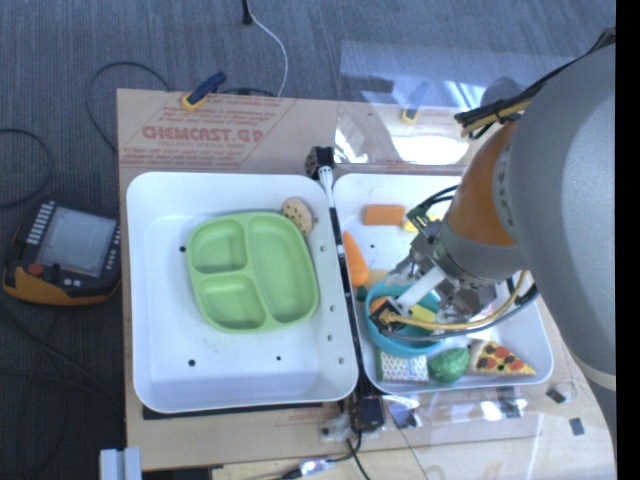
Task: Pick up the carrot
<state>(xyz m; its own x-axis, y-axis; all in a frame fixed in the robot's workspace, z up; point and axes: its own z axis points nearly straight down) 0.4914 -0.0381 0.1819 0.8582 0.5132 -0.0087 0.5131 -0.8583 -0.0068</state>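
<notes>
Hovering low inside the crowded right white bin (540, 313), the grey two-finger gripper (425, 293).
Slim orange carrot (353, 258) is lying just left, hugging the bin's left wall; fingers are blurring into cables, state indiscernible.

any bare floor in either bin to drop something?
Left bin: bare strips left of and below the green tray; cookie at its top right corner. Right bin: crowded with carrot, blue bowl, pizza slice and pincer.
</notes>
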